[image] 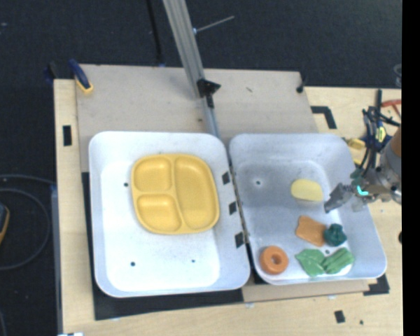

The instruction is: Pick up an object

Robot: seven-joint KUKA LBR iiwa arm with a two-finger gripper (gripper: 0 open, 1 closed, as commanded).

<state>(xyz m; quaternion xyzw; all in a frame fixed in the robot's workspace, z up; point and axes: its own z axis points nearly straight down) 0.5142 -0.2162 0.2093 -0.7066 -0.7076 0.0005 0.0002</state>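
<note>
Yellow oval piece (307, 190) lying in right bin (266, 152), toward its middle right, apart from everything else there. Orange block (310, 230) nearer, touching dark green lump (334, 235) on its right. Light green leafy pieces (325, 261) along near edge, beside orange ring (274, 259) at near left corner. Gripper (338, 199) poised at right side of that bin, just right of yellow piece and above dark green lump, nothing seen between its parts; open or closed, cannot tell. Left bin (105, 257) holding yellow divided plate (175, 192) with three compartments, set toward far side. Both bins side by side on pale wooden surface (140, 100), metal pole (185, 40) rising at far middle.
</note>
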